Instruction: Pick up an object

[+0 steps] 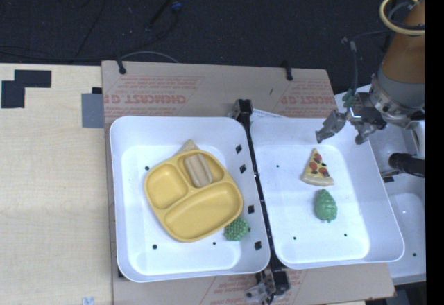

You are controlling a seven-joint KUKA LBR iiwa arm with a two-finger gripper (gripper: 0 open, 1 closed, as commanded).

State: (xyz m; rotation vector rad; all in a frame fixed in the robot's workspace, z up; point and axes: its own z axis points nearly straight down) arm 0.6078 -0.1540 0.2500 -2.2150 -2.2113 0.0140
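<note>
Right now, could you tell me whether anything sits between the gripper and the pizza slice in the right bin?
Nothing visible does. The gripper hangs over the right bin's far right corner, fingers open, with bare white floor between it and the pizza slice. The green toy lies on the slice's near side, out of the way.

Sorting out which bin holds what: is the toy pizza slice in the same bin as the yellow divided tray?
No, the toy pizza slice lies in the right white bin, while the yellow divided tray sits in the left one.

We see the pale wooden bench (48,179) carrying a brown cardboard sheet (208,92), and on it two white bins, left bin (132,255) and right bin (378,241), touching side by side.
</note>
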